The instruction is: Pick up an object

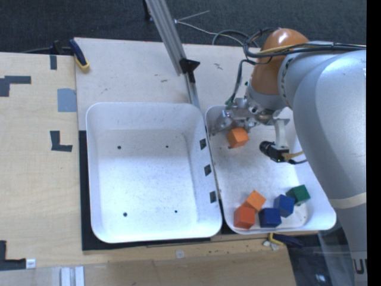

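My gripper (239,127) hangs over the far left part of the right bin (315,222), below the arm's orange band. A small orange cube (238,137) sits tilted between its fingertips, and the gripper is shut on it. The cube looks slightly raised off the bin floor. At the near end of the same bin lies a cluster of blocks: a red one (244,217), an orange one (256,199), two blue ones (269,218) (285,205) and a green one (299,193).
The left bin (95,177) stands beside the right one, and their rims meet at the middle. A slanted metal rail (169,31) runs down to that shared rim. The grey arm (333,118) covers the right bin's far right side. A black cable end (272,151) hangs near the gripper.
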You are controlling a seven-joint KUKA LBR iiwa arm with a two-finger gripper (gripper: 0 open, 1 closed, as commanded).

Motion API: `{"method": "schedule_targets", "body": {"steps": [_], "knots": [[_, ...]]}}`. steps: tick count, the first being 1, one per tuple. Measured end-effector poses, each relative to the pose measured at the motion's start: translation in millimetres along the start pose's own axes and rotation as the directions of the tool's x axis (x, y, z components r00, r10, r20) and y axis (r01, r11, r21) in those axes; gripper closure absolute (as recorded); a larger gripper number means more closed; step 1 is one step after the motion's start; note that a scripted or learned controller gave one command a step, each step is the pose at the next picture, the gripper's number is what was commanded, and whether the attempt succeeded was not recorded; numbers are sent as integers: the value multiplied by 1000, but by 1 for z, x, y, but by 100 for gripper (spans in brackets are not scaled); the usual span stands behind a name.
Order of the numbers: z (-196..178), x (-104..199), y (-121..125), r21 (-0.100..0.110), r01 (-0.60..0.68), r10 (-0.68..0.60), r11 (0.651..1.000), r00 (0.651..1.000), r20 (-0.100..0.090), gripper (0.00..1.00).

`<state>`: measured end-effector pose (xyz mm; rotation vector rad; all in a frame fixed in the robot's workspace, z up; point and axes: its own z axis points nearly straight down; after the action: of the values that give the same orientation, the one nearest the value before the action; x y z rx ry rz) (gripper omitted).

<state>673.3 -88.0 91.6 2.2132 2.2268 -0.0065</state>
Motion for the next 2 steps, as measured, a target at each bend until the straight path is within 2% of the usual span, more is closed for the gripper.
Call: {"method": "schedule_targets", "body": {"steps": [1, 2], "knots": [[0, -18, -61, 5, -7, 7, 1000, 1000, -3, 0], [-3, -13, -19, -3, -3, 3, 1000, 1000, -4, 0]]}}
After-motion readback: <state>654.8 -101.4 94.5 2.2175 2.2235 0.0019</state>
